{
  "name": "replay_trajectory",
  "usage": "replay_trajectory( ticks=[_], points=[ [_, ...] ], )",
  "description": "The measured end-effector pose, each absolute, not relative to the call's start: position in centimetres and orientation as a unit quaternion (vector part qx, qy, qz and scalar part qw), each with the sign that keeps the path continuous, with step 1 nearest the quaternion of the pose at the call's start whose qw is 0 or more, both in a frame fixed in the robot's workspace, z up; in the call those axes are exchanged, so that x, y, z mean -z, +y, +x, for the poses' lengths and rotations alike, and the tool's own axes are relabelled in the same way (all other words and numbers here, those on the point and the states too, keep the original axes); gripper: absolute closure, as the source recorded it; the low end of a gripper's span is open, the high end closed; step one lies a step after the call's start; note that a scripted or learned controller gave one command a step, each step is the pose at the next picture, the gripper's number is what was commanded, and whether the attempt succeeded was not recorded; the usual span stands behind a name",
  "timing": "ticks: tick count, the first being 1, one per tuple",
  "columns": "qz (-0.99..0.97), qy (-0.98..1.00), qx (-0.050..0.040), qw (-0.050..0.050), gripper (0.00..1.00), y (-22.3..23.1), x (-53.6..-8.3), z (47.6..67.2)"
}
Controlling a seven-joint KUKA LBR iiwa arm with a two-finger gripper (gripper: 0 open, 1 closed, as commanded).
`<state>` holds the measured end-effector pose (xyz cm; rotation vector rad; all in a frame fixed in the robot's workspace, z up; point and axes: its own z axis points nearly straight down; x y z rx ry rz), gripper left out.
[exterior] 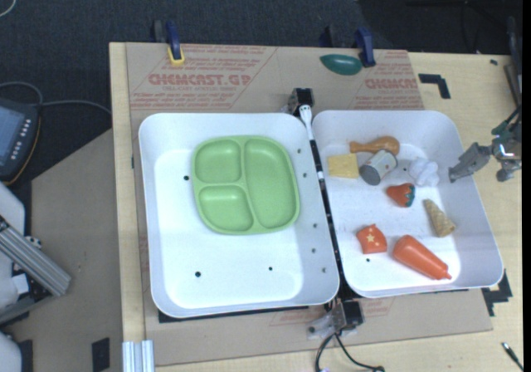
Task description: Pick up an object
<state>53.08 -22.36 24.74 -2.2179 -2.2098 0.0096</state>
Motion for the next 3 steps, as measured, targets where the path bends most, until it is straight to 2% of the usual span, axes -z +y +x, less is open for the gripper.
replay_trajectory(
  ticks=[1, 3],
  points=[
    [-0.707, -0.707, 0.0000, 0.000, 0.00, -22.3, -25.4, 53.3],
    [-0.707, -0.707, -0.0009, 0.002, 0.00, -22.2, -15.9, 54.6]
  ],
)
